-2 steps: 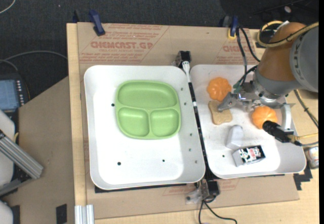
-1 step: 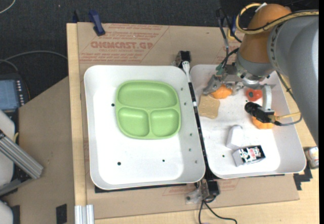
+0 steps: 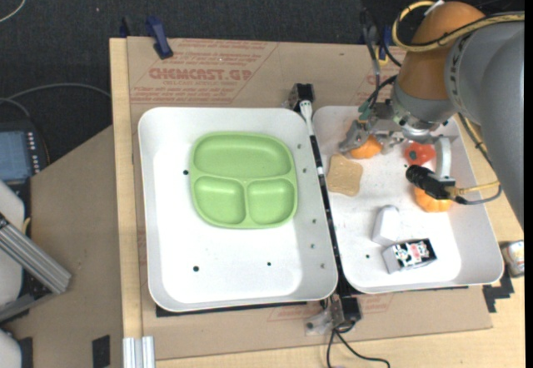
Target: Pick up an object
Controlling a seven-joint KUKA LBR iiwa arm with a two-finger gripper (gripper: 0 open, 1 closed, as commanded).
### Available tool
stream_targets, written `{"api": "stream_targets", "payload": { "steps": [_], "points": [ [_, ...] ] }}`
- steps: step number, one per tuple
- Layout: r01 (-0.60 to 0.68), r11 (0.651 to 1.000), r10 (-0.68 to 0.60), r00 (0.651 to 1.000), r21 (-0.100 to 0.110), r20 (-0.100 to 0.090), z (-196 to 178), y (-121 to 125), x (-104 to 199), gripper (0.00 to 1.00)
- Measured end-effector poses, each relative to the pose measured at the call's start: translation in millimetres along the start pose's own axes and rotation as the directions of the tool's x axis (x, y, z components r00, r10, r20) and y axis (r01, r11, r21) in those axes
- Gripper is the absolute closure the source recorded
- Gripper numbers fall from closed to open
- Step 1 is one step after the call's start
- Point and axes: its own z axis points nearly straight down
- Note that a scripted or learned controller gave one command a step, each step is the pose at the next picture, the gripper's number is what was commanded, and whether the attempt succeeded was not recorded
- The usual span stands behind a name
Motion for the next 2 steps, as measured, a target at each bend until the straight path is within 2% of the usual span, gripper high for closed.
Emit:
{"api": "stream_targets", "payload": {
  "steps": [1, 2],
  "points": [
    [0.005, 1.000, -0.005, 1.000, 0.009, -0.004, -92.5, -73.3, 63.9, 1.00],
    [0.007, 1.000, -0.007, 1.000, 0.005, -0.002, -115.6, -61.9, 134.9, 1.00]
  ]
}}
